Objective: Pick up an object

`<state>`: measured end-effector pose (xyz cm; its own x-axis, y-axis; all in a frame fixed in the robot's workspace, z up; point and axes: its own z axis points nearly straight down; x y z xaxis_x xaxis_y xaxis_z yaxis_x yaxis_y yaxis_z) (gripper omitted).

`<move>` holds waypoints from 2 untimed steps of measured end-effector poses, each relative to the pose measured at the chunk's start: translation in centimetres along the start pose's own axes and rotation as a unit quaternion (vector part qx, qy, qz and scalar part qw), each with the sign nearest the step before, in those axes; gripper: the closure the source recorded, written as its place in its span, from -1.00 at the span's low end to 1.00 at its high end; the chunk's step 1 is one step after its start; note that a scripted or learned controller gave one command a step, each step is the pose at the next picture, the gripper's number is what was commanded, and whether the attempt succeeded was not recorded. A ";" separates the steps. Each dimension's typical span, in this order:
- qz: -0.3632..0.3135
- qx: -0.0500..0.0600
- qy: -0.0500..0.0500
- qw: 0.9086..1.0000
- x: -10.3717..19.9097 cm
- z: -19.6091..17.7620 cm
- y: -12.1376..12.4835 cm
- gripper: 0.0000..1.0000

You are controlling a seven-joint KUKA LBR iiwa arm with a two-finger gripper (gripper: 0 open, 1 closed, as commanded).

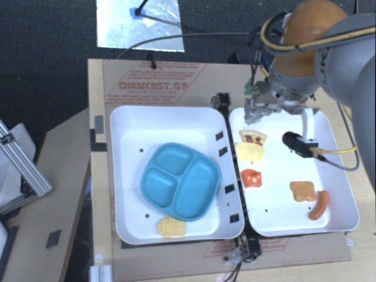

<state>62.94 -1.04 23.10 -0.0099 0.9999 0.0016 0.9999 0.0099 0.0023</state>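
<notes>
The table point(70, 157) is carrying two white bins side by side. In the left bin point(126, 128), a blue tray point(181, 181) is lying near the centre, and a yellow corn piece point(171, 227) is resting just beside the tray's near edge, close to the bin's front wall. Nothing in this bin is being touched.

In the right bin point(341, 216), the candidate objects are lying along the left and front areas: a toast slice point(253, 137) near the divider, a yellow piece point(249, 152) touching its near side, a red piece point(251, 178) below that, then a brown waffle point(303, 191) and a sausage point(318, 205) just beside it toward the front right corner. All are resting flat on the bin floor.

The gripper point(257, 111) is hanging over the rear left part of the right bin, just beyond the toast slice. The jaws are pointing down, but whether they are apart or together cannot be told at this angle. No object is showing between them.

Assessment: the pick is not yet done. The arm is positioned over the right bin, apparently nearest the toast slice; descent, closure and lift are all remaining.
</notes>
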 end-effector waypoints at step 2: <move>-0.001 0.000 0.000 1.000 10.7 0.4 -1.3 1.00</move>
